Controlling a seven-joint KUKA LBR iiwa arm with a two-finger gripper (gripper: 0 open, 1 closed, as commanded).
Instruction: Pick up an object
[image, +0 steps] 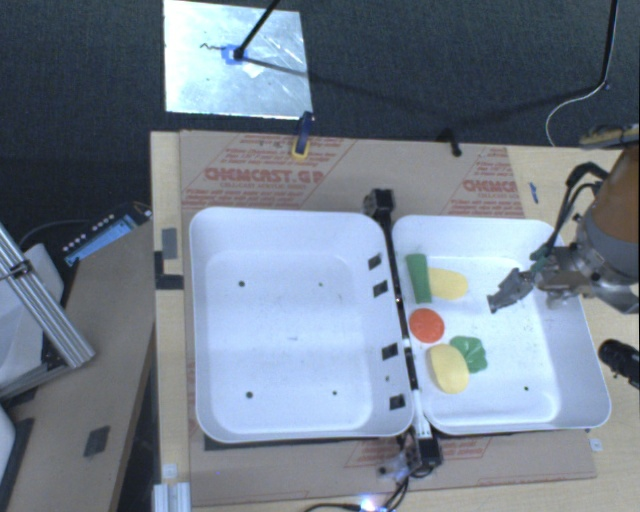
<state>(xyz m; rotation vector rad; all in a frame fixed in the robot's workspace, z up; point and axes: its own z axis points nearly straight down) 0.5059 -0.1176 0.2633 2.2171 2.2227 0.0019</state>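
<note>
The right bin (560, 400) holds several small things along its left side: a green block (417, 277), a yellow piece (447, 285) beside it, an orange-red round piece (427, 324), a yellow egg-shaped piece (449, 368) and a green piece (469, 352) touching it. My gripper (507, 290) reaches in from the right and hovers over the bin's upper middle, to the right of the yellow piece and apart from it. Nothing shows between its fingers.
The left bin (215, 400) lies beside the right one, with black clips (392, 312) along the shared edge. Both rest on a cardboard sheet (260, 172). A grey frame (35, 310) stands at the far left, and a shiny plate (240, 60) lies beyond the bench.
</note>
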